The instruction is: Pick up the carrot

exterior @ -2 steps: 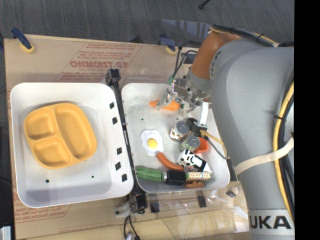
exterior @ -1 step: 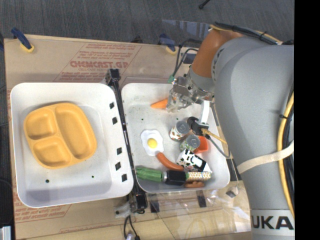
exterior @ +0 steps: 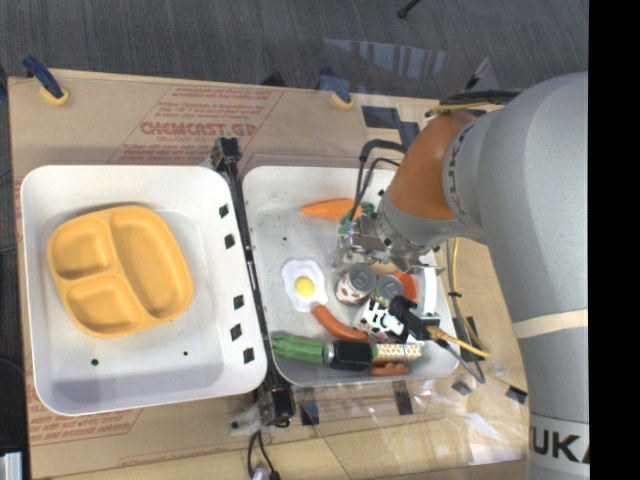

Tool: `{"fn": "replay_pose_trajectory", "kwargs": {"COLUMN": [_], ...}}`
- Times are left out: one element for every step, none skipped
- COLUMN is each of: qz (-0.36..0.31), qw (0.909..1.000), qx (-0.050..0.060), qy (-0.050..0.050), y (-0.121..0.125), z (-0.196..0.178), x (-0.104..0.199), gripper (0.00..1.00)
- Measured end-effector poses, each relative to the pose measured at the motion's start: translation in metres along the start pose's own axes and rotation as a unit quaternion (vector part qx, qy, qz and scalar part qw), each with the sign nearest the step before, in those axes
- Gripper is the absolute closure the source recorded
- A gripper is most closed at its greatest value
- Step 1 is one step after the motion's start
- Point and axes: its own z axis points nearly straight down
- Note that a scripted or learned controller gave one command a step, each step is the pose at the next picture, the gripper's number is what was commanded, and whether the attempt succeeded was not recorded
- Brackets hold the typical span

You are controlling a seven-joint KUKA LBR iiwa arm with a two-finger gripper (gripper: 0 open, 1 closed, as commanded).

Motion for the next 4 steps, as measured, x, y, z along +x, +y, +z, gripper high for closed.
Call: {"fn": "replay_pose_trajectory", "kwargs": {"qz": [0.0, -0.085, 0.028, 0.025], "qw": [1.0, 0.9964, 0.9996, 0.9997], "qx": [-0.002, -0.005, -0.003, 0.0], "qy": [0.0, -0.002, 0.0, -0.001], "y": [0.001, 0.071, 0.083, 0.082], "z": [-0.001, -0.004, -0.003, -0.012], "x": [0.0, -0.03, 0.034, 0.034], "gripper": [0.0, 0.0, 0.0, 1.0]}}
